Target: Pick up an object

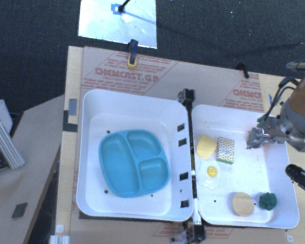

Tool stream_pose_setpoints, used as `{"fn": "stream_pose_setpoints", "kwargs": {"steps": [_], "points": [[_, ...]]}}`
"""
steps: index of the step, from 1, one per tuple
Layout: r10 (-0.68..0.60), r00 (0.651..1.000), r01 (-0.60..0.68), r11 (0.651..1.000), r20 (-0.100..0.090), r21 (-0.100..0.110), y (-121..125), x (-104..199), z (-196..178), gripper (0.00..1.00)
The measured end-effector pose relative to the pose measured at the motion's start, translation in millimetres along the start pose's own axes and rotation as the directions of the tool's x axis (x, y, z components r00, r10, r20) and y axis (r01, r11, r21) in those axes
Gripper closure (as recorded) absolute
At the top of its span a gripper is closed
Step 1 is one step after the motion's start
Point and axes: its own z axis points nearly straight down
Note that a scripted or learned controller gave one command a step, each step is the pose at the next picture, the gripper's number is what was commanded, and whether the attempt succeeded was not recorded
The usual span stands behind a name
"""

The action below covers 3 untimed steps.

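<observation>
The arm's pincer [256,138] hangs over the upper right part of the right bin [289,211], its metal tip small and blurred, so whether it is spread or pressed together cannot be told; nothing is visibly caught in it. The arm itself is cut off at the picture's right edge, where the orange band above the wrist runs out of view. Five things lie in the right bin: a patterned sponge-like block [225,149] nearest the pincer and apart from it, a yellow rounded piece [206,146] just beside the block on its left, a fried-egg toy [211,172] below those two, a round tan disc [243,204] near the bin's lower wall, and a dark green clump [268,200] just beside the disc, its make hard to read. The left bin [97,107] holds a single blue plate with three compartments [134,163], lying flat. The two bins sit side by side on the worktop [168,74], which is covered by a sheet with red lettering. Beyond the far edge lies one shiny square panel [119,12] on dark floor.
</observation>
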Motion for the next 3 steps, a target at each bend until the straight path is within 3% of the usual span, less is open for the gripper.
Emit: {"fn": "stream_pose_setpoints", "kwargs": {"steps": [1, 3], "points": [[0.0, 1.0, 0.0, 1.0, 0.001, -0.002, 4.7, -2.7, -64.6, 1.0], [-0.004, 1.0, 0.004, 1.0, -0.004, 0.006, -3.5, 109.0, -50.6, 1.0]]}}
